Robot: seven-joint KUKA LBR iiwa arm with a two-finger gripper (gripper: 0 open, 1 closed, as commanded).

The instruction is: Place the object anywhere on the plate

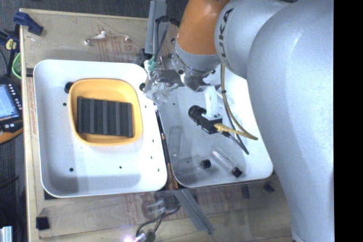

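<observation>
Gripper point(157, 83) hangs low over the divide between the two bins, at the far corner of the right bin point(256, 160), just beside the left bin point(96, 170). Can't tell its grip state: the wrist hides it, and only a clear, glinting blur with a teal bit shows there. Could be the object, can't confirm. Yellow plate point(103, 86) sits in the left bin, with a dark ribbed block point(105, 117) covering most of its middle and only the rim bare. Likely candidates lie in the right bin: a clear tube point(226, 161) near the front wall and another clear piece point(174, 141) by the divide. The position suggests a crossing point between pick side and plate side, but transfer isn't evident and nothing new is on the plate.
</observation>
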